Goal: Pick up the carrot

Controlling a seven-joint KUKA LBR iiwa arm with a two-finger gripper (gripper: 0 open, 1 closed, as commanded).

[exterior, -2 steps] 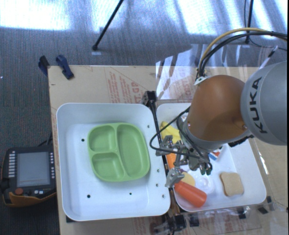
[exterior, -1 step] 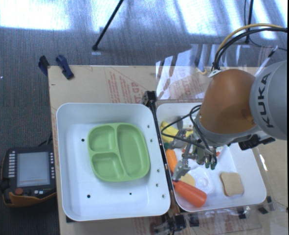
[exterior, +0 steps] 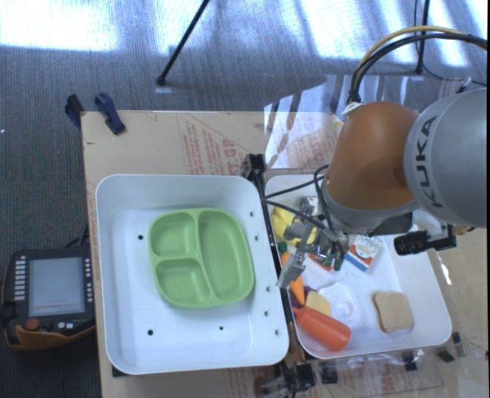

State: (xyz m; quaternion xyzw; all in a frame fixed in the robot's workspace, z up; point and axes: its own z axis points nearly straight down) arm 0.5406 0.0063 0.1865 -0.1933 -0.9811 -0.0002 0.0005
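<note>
The carrot (exterior: pixel 322 328) is a stubby orange piece lying near the front left corner of the right bin (exterior: pixel 431 305). My gripper (exterior: pixel 304 254) hangs under the orange wrist band over the left side of that bin, a little behind the carrot and close to the wall between the bins. A small orange piece (exterior: pixel 294 282) shows just below the gripper, and I cannot tell whether it is held. The arm hides the back of the right bin.
A green divided plate (exterior: pixel 201 257) lies in the left bin (exterior: pixel 116 214). The right bin also holds a bread slice (exterior: pixel 392 310), a white lump (exterior: pixel 342 303), a small carton (exterior: pixel 360 254) and yellow pieces (exterior: pixel 282 220). A tablet (exterior: pixel 54 287) sits off the bench at left.
</note>
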